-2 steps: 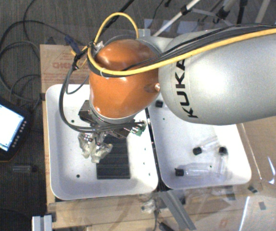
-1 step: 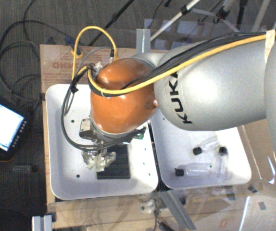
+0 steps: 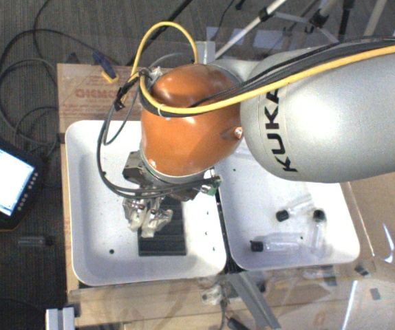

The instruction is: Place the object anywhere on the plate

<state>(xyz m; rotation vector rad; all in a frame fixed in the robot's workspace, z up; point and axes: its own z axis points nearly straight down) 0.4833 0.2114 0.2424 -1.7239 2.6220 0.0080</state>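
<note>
Gripper [image 3: 149,220]: hung low over the far end of a flat black slab [image 3: 164,240], touching it or just above. Could not tell whether spread, pinched, or carrying the object. Took that slab for the plate: rectangular, matte, lying flat near the front right of the left bin [image 3: 87,253]. Judged the step as the final approach for placing. Called next for a clean release over the slab, then a straight lift. Lay well apart in the right bin [image 3: 342,249]: clear capped vials [image 3: 280,243].
</note>
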